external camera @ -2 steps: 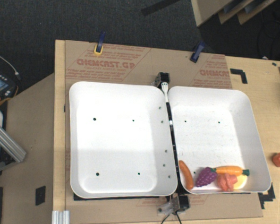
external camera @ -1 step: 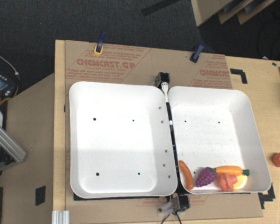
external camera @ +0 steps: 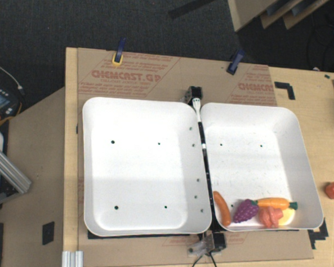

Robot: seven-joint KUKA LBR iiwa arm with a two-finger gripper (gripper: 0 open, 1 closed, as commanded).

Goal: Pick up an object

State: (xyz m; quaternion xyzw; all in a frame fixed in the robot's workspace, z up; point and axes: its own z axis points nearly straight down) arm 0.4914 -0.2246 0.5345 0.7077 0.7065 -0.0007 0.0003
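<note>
Cardboard-covered tabletop bearing two white bins side by side, left bin and right bin, with toy sausage, purple grapes, carrot and red piece clustered along the right bin's near edge; hand's state impossible to tell.

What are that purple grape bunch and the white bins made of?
The grape bunch looks like moulded plastic toy food: an even purple with a slight sheen. The white bins seem to be thin, smooth plastic with rounded corners, though painted metal can't be ruled out.
</note>
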